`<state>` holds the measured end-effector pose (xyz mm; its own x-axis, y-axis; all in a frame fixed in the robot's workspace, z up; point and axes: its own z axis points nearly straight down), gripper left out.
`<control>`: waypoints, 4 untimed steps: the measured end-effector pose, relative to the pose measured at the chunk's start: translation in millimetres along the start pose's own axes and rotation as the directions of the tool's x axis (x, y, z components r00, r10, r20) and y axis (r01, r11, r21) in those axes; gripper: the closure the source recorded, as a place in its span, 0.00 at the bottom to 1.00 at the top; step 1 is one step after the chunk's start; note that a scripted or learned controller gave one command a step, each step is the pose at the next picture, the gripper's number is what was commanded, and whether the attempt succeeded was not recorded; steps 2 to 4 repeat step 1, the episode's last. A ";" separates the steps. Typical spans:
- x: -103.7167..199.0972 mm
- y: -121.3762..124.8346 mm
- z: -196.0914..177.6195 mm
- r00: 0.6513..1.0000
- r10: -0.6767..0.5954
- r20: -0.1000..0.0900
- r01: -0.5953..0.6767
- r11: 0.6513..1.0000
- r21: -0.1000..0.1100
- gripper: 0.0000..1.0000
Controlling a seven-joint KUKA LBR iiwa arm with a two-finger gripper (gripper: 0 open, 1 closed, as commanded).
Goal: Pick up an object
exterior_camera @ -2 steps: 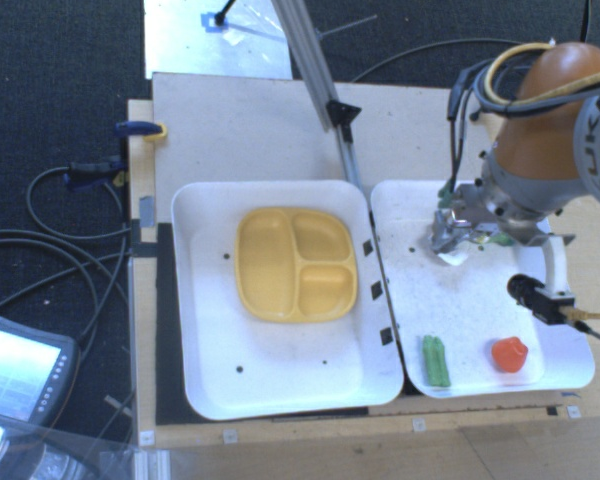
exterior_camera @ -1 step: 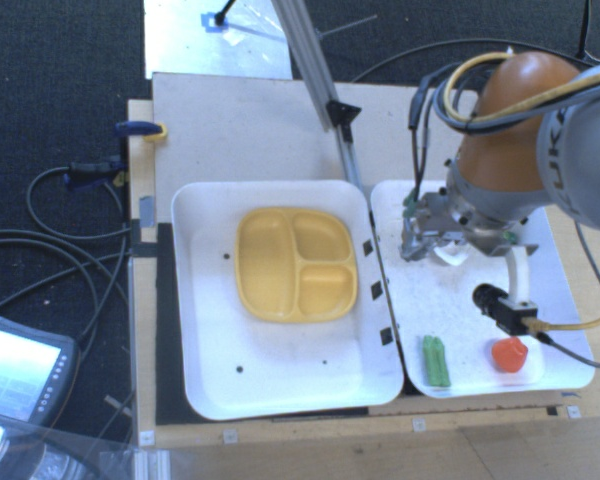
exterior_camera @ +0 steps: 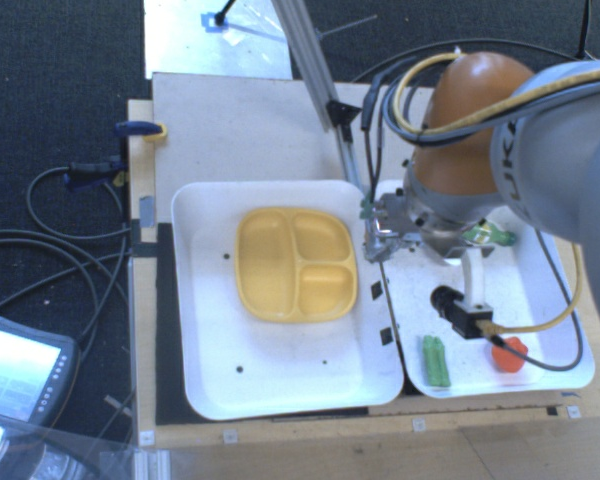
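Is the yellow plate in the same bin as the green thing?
No, the plate lies in the left bin, the green thing in the right bin.

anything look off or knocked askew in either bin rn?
Nothing stands out. The yellow divided plate lies flat in the left bin, slightly rotated. In the right bin, the green piece and the orange piece rest loose near the front edge. No spills or damage visible.

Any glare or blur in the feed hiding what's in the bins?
Camera view: even lighting, soft shadows. The yellow divided plate in the left bin is sharp, as are the green block and orange piece in the right bin. The arm covers that bin's far end.
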<state>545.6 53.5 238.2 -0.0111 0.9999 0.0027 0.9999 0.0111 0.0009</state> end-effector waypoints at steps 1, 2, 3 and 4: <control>42.4 -13.5 6.3 1.000 0.001 0.000 -0.001 1.000 0.001 1.00; 42.4 -13.5 6.3 1.000 0.001 0.000 -0.001 1.000 0.001 1.00; 42.4 -13.5 6.3 1.000 0.001 0.000 -0.001 1.000 0.001 1.00; 42.4 -13.5 6.3 1.000 0.001 0.000 -0.001 1.000 0.001 1.00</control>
